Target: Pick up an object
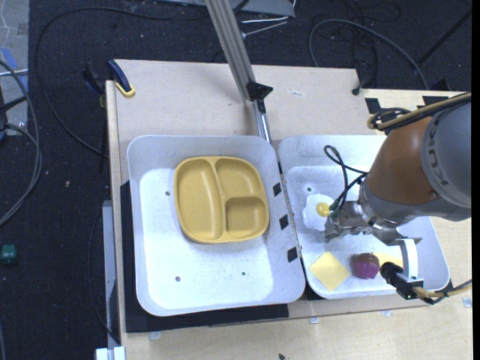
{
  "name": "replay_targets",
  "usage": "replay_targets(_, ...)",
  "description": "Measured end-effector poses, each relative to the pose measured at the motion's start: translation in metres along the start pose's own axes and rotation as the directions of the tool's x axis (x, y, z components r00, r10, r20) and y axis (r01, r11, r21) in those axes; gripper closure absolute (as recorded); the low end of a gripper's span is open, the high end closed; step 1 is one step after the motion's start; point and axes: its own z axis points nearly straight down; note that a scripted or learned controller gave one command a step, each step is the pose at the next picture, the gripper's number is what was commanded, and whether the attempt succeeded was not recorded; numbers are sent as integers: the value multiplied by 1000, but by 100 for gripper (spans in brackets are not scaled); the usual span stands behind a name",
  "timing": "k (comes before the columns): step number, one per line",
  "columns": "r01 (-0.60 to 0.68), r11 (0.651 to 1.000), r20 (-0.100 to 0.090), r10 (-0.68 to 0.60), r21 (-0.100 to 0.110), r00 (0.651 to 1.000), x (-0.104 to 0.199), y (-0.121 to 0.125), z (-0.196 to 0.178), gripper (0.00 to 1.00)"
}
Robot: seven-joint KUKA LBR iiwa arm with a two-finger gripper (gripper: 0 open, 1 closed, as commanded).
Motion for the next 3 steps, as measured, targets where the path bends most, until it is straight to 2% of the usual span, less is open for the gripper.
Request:
replay_targets(2,7,1000,2,-7,-6,1000,12,1,-119,100)
replay_targets(3,2,1000,1,-2,1,1000,13,1,-87,100)
